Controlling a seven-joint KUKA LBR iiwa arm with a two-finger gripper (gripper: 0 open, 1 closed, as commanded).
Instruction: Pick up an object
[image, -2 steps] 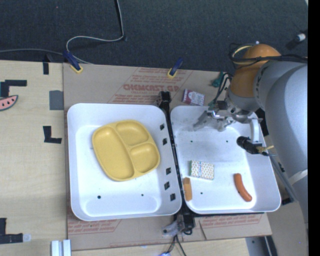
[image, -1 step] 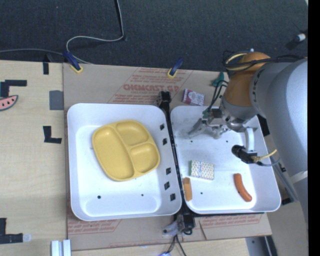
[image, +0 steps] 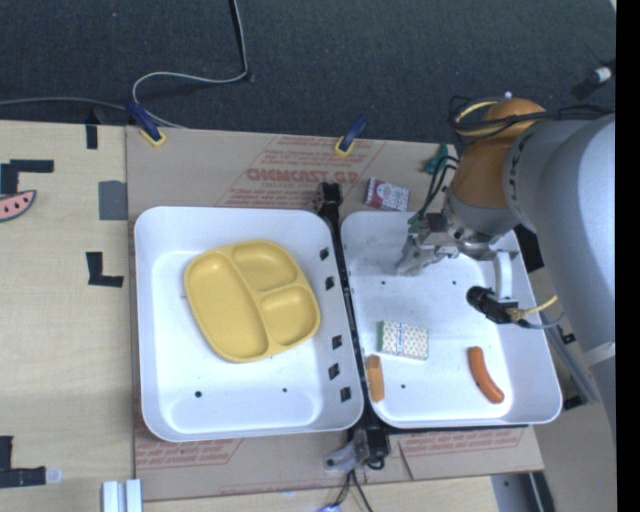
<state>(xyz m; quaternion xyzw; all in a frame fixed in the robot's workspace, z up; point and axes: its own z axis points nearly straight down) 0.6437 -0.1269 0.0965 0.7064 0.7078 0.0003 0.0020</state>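
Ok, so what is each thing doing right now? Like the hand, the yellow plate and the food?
hand: low over the right bin's far end, nothing seen between its fingers
yellow plate: flat in the left bin, right way up
left bin: holds the plate
right bin: holds the small things
checked packet: lying flat, untouched
orange sausage: lying flat near the right wall
brown roll: lying against the left wall

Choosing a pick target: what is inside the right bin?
The right bin holds a patterned packet, an orange sausage, a small brown piece and the gripper. The arm covers its far right corner.
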